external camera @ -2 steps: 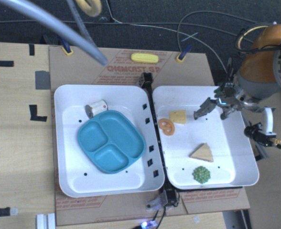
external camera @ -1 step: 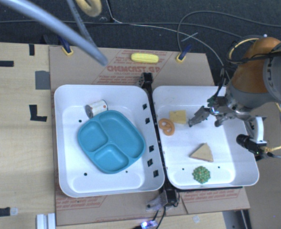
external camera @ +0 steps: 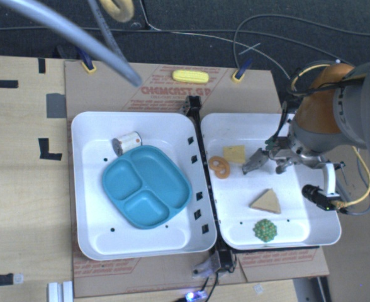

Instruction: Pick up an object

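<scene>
Approach step: claw (external camera: 255, 163) is hovering low in right bin (external camera: 311, 234) near yellow block (external camera: 235, 153); finger state I can't tell. Next: descending, aligning.

I see two white bins (external camera: 84, 168), the left one with a light-blue tray (external camera: 146, 186) and a white-and-red can (external camera: 127, 143), the right one with a brown pretzel (external camera: 219, 166), a yellow cube (external camera: 235, 153), a tan wedge (external camera: 266, 201) and a speckled green ball (external camera: 265, 230) by its near edge.
</scene>
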### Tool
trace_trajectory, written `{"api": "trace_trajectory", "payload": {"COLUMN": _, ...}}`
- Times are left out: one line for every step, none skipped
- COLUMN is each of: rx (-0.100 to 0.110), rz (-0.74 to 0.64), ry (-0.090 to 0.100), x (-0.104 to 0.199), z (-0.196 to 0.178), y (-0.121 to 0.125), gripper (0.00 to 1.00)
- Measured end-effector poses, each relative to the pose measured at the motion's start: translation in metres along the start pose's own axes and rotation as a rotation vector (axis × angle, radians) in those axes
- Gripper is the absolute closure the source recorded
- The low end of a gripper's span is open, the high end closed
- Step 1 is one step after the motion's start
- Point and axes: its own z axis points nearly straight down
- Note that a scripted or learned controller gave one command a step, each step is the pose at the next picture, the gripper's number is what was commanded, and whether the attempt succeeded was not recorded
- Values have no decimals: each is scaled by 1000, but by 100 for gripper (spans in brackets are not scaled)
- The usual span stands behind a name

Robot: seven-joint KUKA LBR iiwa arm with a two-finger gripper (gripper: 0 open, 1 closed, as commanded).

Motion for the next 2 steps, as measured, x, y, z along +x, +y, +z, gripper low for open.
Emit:
{"api": "trace_trajectory", "payload": {"rx": -4, "rz": -1, "ry": -1, "x": 0, "z": 35, "y": 0, "gripper": 0}}
{"api": "trace_trajectory", "payload": {"rx": -8, "rz": -1, "ry": -2, "x": 0, "z": 22, "y": 1, "gripper": 100}}
